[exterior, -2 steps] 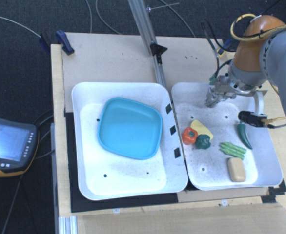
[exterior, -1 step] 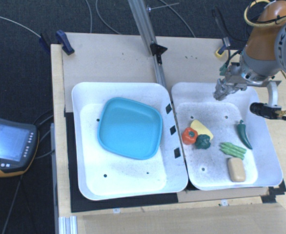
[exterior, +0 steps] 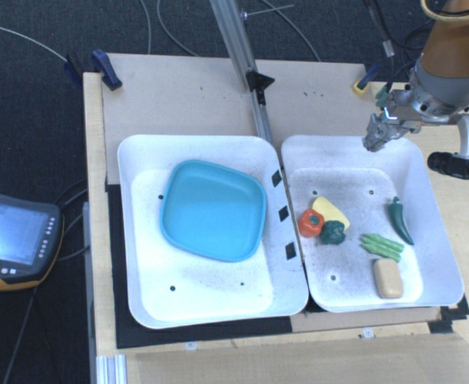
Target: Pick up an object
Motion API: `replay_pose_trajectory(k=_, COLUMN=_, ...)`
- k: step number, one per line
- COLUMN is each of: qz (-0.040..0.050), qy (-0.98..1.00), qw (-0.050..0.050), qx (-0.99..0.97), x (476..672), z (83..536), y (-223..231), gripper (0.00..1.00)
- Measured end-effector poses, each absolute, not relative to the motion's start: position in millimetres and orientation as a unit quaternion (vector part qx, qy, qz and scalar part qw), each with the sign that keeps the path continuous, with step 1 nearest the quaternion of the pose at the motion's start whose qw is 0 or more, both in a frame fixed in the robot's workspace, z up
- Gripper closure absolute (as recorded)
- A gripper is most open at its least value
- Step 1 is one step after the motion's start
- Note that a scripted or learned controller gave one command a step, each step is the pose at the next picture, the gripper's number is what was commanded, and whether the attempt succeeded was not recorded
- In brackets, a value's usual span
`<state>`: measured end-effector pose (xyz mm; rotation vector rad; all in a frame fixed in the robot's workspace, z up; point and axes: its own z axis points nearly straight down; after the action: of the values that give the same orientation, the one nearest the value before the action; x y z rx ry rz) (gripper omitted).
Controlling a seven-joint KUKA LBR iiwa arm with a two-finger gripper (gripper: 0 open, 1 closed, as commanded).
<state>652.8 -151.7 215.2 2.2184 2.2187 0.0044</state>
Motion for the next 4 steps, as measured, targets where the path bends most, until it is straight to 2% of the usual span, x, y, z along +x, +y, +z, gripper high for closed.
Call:
replay_pose_trajectory(k=1, qz=0.0017, qy=0.707, qw=0.002, qx=0.707, x=653.7, z=269, y=-152, gripper=1.0)
replay_pose_trajectory(k=4, qz=0.0002, qy=0.709, qw=-0.001, qx=0.706, x=591.7, z=238, y=-15, gripper=1.0)
